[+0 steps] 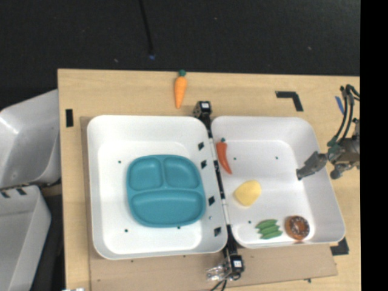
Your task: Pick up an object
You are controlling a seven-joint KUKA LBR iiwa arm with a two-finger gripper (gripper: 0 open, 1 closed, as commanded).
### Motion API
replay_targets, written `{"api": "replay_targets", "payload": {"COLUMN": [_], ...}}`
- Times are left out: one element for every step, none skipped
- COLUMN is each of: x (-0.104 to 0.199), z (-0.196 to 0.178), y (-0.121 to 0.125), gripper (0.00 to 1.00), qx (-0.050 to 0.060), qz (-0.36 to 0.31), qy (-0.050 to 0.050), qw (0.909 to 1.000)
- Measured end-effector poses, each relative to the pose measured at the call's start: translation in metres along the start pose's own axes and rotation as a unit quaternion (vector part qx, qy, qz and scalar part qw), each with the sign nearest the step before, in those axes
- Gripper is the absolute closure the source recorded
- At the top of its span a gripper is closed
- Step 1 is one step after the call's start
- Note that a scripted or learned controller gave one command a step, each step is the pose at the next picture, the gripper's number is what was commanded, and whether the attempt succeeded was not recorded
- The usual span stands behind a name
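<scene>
Two shallow white bins are set side by side on a pale wooden bench (133,93), their smooth plastic walls rounded at the corners and joined along the middle by a row of small black clips. The left bin (103,223) is taken up at its centre by a teal plate (165,190), a matte, rounded-square piece divided into three compartments, two small ones at the far side and one wide one nearer the camera; nothing is seen in any of them. The right bin (267,132) holds four small objects. A yellow, lumpy, lemon-like piece (247,193) lies near the bin's middle, well apart from the others. A slim red chili pepper (224,157) with a dark stem end is laid close to the bin's left wall, almost parallel to it. A round brown doughnut-like piece (297,227) with a speckled top sits by the near right corner, and just beside it, to its left, lies a green pea pod (268,228), bumpy and flat. An orange carrot (180,90) with a green top rests outside the bins, on the bare wood beyond the left bin's far edge. The gripper (312,164) is seen over the right rim of the right bin, a grey finger slanting down toward the bin floor; nothing is seen held, and whether the fingers are spread or closed cannot be told.
</scene>
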State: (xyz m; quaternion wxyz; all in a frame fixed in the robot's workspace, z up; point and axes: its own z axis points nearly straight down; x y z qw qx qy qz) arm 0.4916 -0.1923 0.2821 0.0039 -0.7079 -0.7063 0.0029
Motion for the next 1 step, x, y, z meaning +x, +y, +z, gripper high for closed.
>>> {"api": "replay_targets", "payload": {"x": [0.0005], "z": [-0.0055], "y": [0.002], "gripper": [0.0], "qx": [-0.005], "qz": [-0.002], "qy": [-0.001], "qw": [1.0]}}
